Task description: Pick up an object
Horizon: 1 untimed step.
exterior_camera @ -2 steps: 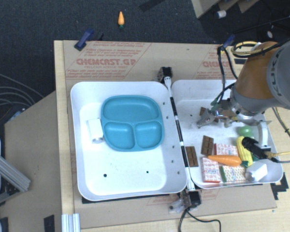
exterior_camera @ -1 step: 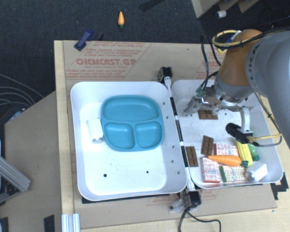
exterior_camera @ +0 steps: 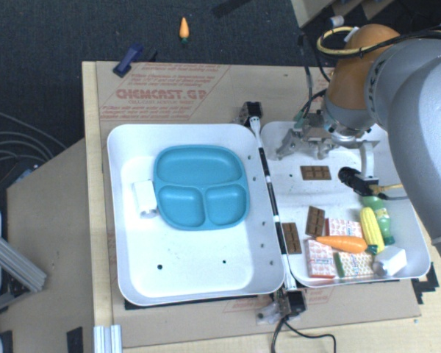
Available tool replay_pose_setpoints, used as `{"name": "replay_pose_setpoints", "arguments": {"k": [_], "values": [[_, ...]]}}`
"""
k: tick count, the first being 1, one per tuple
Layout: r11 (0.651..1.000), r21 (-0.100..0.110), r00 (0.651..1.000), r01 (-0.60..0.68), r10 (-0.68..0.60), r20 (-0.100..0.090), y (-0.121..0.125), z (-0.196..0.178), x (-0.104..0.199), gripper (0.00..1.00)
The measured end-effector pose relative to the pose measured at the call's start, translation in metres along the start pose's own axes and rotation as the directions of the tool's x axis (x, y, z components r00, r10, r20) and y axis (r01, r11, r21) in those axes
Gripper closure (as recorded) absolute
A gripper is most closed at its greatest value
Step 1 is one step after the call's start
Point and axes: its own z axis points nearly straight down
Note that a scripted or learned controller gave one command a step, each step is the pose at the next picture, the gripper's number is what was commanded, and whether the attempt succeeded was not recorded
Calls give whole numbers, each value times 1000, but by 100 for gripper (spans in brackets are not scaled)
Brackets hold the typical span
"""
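Looming closest, grey arm (exterior_camera: 419, 116) hangs over right bin (exterior_camera: 294, 142) at twelve o'clock, gripper (exterior_camera: 309, 142) near a chocolate bar (exterior_camera: 315, 172), grip state impossible to tell. Heaped at five o'clock, within reach for picking: corn (exterior_camera: 372, 227), carrot (exterior_camera: 341, 243).

One camera is fixed above the bench (exterior_camera: 169, 87), looking down at a slant and taking in both bins (exterior_camera: 132, 197) whole, with floor (exterior_camera: 59, 20) beyond.

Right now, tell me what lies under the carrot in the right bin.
The carrot lies across red-and-white packets. What sits beneath those packets is covered.
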Motion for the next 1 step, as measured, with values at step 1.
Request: {"name": "replay_pose_setpoints", "arguments": {"k": [1], "values": [[1000,1,1000,-1,1,0,-85,0,0,0]]}}
